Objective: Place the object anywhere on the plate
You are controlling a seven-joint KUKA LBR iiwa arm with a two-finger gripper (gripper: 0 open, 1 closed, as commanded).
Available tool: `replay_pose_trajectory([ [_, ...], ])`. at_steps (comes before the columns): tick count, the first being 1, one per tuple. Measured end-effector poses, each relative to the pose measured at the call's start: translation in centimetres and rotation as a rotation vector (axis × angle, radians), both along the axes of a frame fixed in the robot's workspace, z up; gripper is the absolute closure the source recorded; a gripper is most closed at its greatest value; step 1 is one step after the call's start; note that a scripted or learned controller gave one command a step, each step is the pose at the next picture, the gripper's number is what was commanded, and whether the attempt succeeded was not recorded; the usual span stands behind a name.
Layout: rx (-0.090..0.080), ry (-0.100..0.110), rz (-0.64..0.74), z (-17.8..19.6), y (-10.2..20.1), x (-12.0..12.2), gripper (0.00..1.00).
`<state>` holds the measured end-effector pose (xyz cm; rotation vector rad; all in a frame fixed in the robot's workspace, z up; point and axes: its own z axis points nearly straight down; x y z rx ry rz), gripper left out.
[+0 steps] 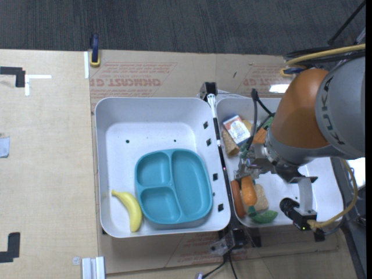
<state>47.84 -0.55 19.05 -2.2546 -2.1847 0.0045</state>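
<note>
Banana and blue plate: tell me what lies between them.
Camera view: just bare white bin floor between banana and plate; they look nearly touching.

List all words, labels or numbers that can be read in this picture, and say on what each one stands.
"KUKA": dark letters on the grey arm housing, partly cut off by the picture edge.
Red print on the brown cardboard sheet under the bins: upside down, too blurred to read.
Label on the small white food packet: too small to read.

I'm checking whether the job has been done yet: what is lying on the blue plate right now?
Nothing lies on the blue plate; its three compartments look bare. The banana lies beside it in the left bin. The arm covers much of the right bin.
</note>
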Motion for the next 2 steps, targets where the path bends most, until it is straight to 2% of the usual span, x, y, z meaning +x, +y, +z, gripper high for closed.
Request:
replay_pose_trajectory([
  [1, -0.001, 0.0, -0.04, -0.01, 5.96, -0.05, 1.0],
  [2, -0.001, 0.0, -0.038, 0.0, 5.94, -0.05, 0.0],
])
